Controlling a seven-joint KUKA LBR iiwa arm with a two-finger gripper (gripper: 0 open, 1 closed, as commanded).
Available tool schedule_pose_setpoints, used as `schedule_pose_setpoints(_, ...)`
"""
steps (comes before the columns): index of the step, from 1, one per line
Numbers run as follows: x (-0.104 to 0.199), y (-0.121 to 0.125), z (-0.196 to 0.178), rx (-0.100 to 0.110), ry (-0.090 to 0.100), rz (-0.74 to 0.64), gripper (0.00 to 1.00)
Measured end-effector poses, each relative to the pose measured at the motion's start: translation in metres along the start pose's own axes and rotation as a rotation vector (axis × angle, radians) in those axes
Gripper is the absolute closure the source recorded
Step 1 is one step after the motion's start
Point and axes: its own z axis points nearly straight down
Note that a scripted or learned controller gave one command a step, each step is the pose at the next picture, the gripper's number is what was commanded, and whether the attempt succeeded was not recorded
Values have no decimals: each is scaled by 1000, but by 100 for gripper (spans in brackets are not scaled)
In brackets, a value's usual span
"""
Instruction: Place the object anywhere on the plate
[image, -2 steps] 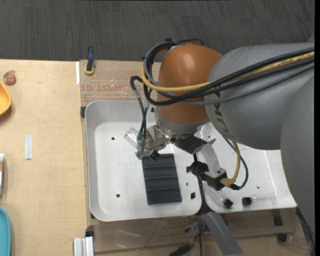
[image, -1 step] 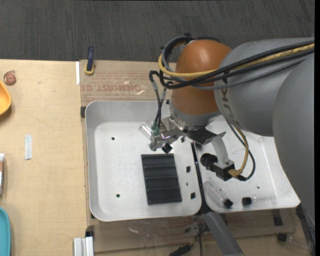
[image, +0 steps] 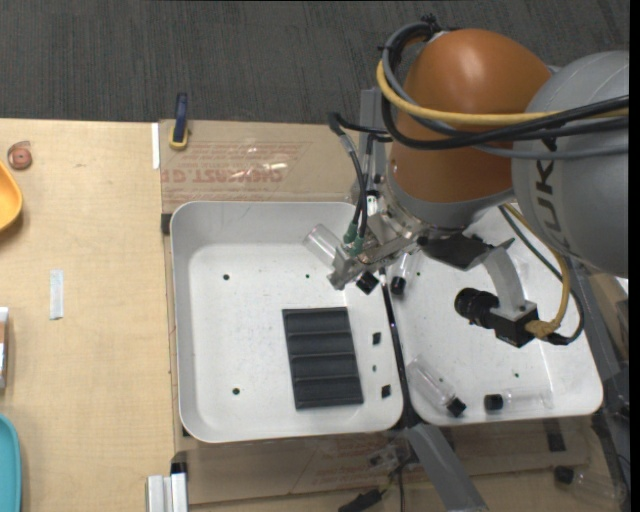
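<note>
A dark ribbed plate (image: 322, 357) is lying flat in the left bin (image: 215, 310), toward its near right corner, with nothing resting on it. The gripper (image: 372, 272) is hanging over the seam between the two bins, beyond the plate's far right corner; whether it is open or closed cannot be told. The grey arm (image: 575, 150) with its orange band (image: 460, 110) is reaching in from the right over the right bin (image: 560, 385), where a few small dark pieces (image: 455, 406) are lying near the front wall. Both bins are sitting on brown cardboard (image: 250, 165), beside a pale wooden tabletop (image: 85, 300) on the left, with dark carpet (image: 180, 50) showing beyond.
</note>
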Motion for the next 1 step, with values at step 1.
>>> schedule_pose_setpoints(1,9,38,91,2,1,-89,100)
